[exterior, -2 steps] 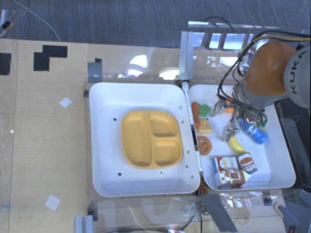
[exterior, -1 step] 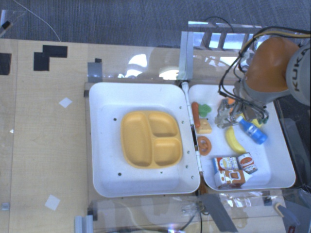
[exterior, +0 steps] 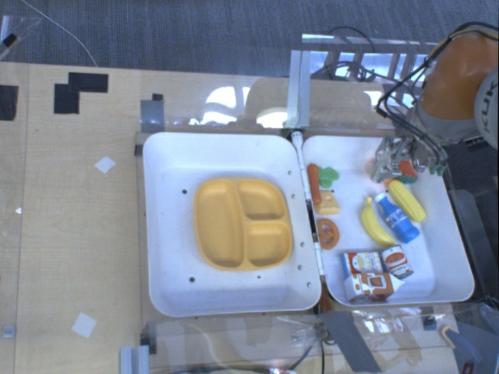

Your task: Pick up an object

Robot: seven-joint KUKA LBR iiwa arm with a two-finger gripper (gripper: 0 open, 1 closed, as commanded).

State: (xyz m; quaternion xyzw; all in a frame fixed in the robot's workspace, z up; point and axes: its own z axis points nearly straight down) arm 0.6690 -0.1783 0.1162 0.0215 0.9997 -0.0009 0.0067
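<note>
The right bin (exterior: 448, 287) holds several toy foods. My gripper (exterior: 396, 164) hangs low over its far right corner, just above a small red and green piece (exterior: 406, 171) that it partly hides. A yellow corn cob (exterior: 408, 200) lies right in front of the gripper. Beside the cob are a blue bottle (exterior: 397, 219) and a banana (exterior: 373, 224). A red and white carton (exterior: 375, 274) lies at the bin's front.
Along the right bin's left wall lie a red sausage (exterior: 313, 184), a green piece (exterior: 328, 176), a yellow wedge (exterior: 330, 203) and a brown ring (exterior: 327, 233). The left bin (exterior: 168, 209) holds a yellow divided tray (exterior: 242, 223). A metal frame (exterior: 296, 84) stands behind the bins.
</note>
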